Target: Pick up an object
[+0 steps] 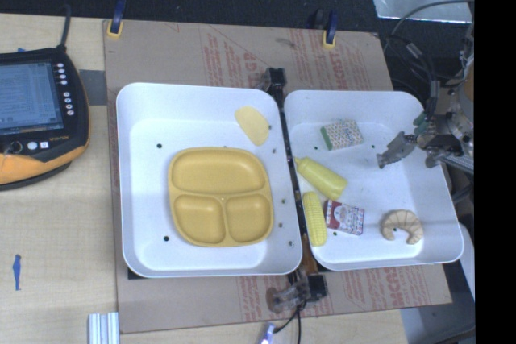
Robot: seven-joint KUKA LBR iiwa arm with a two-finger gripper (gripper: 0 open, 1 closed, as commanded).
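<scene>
While the tan plastic croissant (402,225) lies in the right white bin's (435,254) near corner, the grey two-finger gripper (413,151) hangs apart from it over the bin's far right side, fingers seemingly spread and holding nothing, though the view is dim there.

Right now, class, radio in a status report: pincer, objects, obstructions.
Pincer open, nothing between its fingers, above the right white bin. Nearest: beige croissant-shaped toy, green speckled packet. Path unobstructed.

The arm (455,105) is running off the right edge, showing little beyond its gripper (411,151). The print on the small red packet (344,217) is reading too small, possibly a snack label.
</scene>
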